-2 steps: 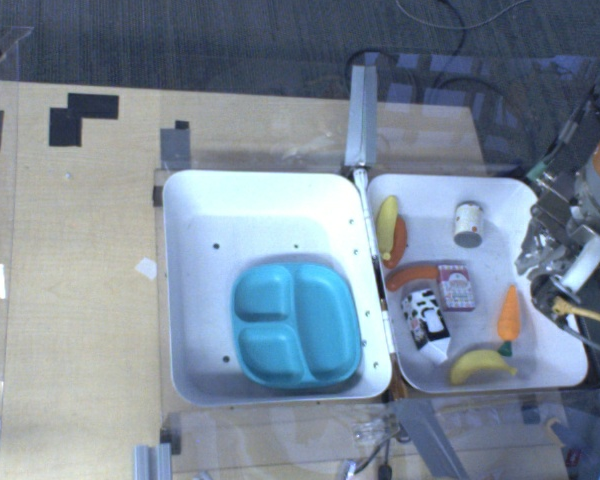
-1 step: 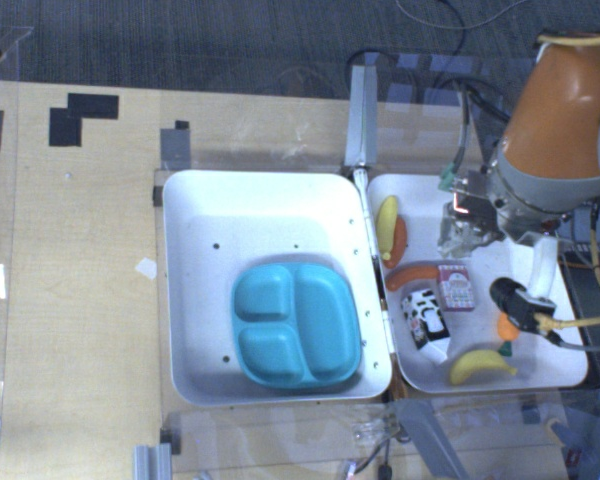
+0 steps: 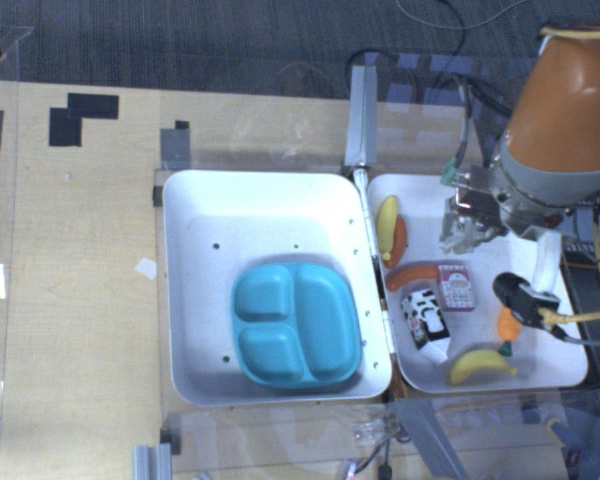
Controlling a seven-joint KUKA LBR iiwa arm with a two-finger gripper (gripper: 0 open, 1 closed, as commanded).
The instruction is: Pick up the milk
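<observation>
We see the end effector (image 3: 467, 226) hanging over the right bin (image 3: 570, 368), though we cannot tell how it is set. The milk carton (image 3: 424, 317), cow-patterned, lies below and slightly left of it, just beside a pink box (image 3: 456, 287). A banana (image 3: 387, 224) lies to its left; another banana (image 3: 481, 365) lies beyond the carton.
</observation>
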